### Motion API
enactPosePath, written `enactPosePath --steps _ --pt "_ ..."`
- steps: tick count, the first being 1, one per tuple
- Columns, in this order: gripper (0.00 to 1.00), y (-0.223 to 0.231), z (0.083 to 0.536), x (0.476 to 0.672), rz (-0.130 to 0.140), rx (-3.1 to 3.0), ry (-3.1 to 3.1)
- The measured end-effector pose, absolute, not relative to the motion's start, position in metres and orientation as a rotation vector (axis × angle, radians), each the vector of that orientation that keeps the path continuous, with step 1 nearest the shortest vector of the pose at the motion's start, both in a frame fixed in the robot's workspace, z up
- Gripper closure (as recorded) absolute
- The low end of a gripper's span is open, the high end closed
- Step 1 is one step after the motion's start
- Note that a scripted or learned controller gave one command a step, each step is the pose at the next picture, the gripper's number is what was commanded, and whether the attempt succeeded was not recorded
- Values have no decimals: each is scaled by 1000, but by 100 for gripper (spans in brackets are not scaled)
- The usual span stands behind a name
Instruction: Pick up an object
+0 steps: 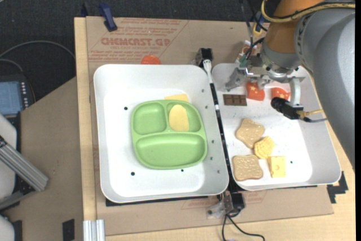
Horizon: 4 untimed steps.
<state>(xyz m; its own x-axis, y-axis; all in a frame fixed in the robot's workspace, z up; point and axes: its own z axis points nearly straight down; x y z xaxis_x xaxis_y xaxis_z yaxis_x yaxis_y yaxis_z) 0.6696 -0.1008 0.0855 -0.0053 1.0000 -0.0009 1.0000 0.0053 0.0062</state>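
Note:
My gripper [264, 86] hangs over the back of the right bin [316, 169], open, with its fingers [233, 80] spread wide. Two small red pieces [255, 91] [280, 93] lie below it in the gap between the fingers, and neither finger touches them. A brown chocolate-like rectangle [234, 100] lies just left of the gripper. Nearer the front of the bin are a tan toast-shaped piece [249, 132], a yellow waffle-like piece [263, 148], a square tan cracker [247, 167] and a yellow cheese cube [277, 166].
The left bin [113, 121] holds a green divided plate [167, 147] with a pale yellow piece [179, 117] in its back right compartment. Another yellow piece [177, 97] pokes out behind the plate. A black cable connector [285, 107] hangs by the gripper. The grey arm [333, 53] covers the right side.

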Motion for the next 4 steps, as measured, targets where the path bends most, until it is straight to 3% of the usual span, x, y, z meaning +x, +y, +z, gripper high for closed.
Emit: enactPosePath --steps 1,2,3,4 --pt "0 -114 85 667 1 2220 2219" --pt "100 -114 96 668 4 2216 2218" --pt "0 -114 96 667 3 2216 2218" --pt "0 -106 85 659 -3 2223 2224"
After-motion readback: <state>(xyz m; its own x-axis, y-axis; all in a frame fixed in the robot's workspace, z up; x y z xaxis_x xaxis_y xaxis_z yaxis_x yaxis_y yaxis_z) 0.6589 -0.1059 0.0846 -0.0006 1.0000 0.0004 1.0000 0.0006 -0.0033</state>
